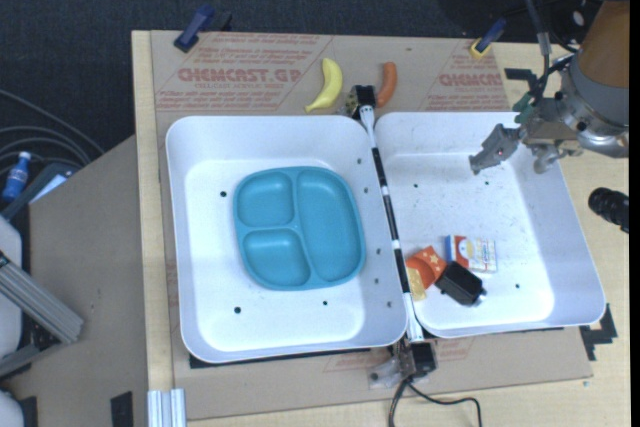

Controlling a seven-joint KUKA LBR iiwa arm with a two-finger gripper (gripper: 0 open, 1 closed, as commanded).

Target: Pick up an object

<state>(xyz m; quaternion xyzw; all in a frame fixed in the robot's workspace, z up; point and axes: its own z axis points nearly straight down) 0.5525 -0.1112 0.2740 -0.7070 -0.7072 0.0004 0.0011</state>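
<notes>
Nearest you, at six o'clock in the right bin (560,245), the black block (460,284) looks light and rigid; take its short sides. Small packets (452,260) crowd it, labels unreadable. Farther back at two o'clock, the gripper (510,151) hovers empty; jaw gap, cannot tell.

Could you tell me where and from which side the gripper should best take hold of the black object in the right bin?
Probably straight from above, closing across the narrow width of the black object. It lies flat and slanted, long axis running upper left to lower right, with the orange packet touching its left end, so grip nearer the lower-right end. The gripper hovers higher in the right bin.
</notes>
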